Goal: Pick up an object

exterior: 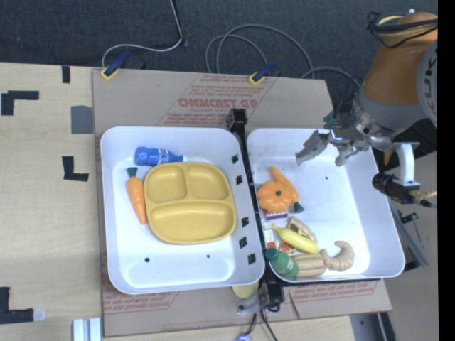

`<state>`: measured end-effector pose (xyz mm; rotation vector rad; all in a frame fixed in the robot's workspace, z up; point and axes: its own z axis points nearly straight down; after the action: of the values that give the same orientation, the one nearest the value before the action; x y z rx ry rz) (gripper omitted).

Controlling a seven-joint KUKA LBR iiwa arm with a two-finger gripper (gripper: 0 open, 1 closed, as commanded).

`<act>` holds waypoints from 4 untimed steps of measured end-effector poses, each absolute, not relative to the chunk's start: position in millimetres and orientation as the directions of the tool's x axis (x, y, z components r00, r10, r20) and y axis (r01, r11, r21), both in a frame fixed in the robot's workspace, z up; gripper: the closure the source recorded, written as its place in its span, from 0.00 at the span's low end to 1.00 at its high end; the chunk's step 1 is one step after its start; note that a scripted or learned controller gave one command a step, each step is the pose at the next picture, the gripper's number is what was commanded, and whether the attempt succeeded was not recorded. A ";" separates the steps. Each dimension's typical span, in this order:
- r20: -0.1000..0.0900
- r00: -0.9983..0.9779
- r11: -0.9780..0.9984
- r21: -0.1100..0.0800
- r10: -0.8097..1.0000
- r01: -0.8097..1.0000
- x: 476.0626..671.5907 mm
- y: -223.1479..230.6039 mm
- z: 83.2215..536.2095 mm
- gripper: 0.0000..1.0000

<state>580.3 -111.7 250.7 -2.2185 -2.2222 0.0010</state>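
In the camera view, the end effector [329,153] hangs over the right bin's [370,190] far edge, fingers spread apart and holding nothing. Bare floor lies beneath it. The toy pumpkin [276,197] sits by the bin's left wall, with other toys crowding the near-left corner.

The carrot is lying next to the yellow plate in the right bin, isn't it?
Not quite. The carrot does lie next to the yellow plate, but both are in the left bin, not the right one. The camera view shows this.
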 end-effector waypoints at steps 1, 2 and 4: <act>0.000 -0.004 0.004 -0.004 1.000 1.000 621.2 -82.2 179.7 0.00; -0.001 0.000 0.000 -0.007 1.000 1.000 632.3 -97.2 116.0 0.00; -0.004 0.000 0.001 0.007 1.000 1.000 599.1 -95.1 86.9 0.00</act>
<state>599.1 -95.1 86.9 -2.2262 -2.2273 -0.0034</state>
